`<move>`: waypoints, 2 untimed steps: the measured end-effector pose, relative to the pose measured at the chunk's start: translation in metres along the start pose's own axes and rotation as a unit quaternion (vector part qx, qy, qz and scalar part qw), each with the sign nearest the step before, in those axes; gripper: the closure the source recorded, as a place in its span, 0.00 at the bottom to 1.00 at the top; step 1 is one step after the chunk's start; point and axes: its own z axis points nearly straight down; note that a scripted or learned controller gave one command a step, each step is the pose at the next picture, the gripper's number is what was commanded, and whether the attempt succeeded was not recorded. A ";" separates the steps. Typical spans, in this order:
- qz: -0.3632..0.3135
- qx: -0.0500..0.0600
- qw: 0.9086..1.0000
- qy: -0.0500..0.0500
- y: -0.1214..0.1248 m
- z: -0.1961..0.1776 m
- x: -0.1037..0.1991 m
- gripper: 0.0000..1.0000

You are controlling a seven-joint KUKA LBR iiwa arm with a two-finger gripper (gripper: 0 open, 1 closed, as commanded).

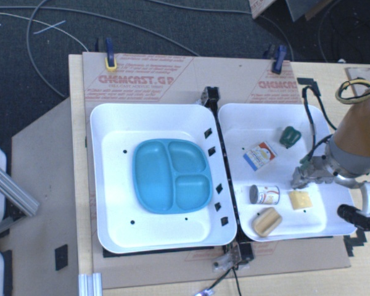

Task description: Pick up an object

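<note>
- Two shallow white bins of smooth moulded plastic with rounded corners sit side by side on a brown board bench (142,73) printed with red lettering: the left bin (105,165) and the right bin (240,122).
- One blue tray (172,175), glossy, with rounded corners and three compartments, lies flat in the middle of the left bin.
- The right bin holds five small objects.
- One dark green block (290,136), rounded and matte, at about 1 o'clock from the bin's middle.
- One flat packet (259,155), white with blue and red print, close to the middle, on the 11 o'clock side.
- One small cylindrical can (265,195) with a grey end and white label, lying on its side at about 7 o'clock.
- One pale yellow square block (301,200) at about 5 o'clock, just beside the can.
- One tan rounded piece (266,221), bread-like in look, at 6 o'clock near the bin's front wall.
- One gripper (301,176), grey metal, below the arm's orange band, sits low over the right bin just at 12 o'clock of the yellow block; whether it is apart or together cannot be told.
- Two blue clamps (110,53) hold the board's far edge.
</note>
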 end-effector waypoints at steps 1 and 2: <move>-0.001 -0.002 1.000 -0.002 0.006 -0.044 -0.001 1.00; 0.000 -0.004 1.000 -0.002 0.013 -0.104 -0.008 1.00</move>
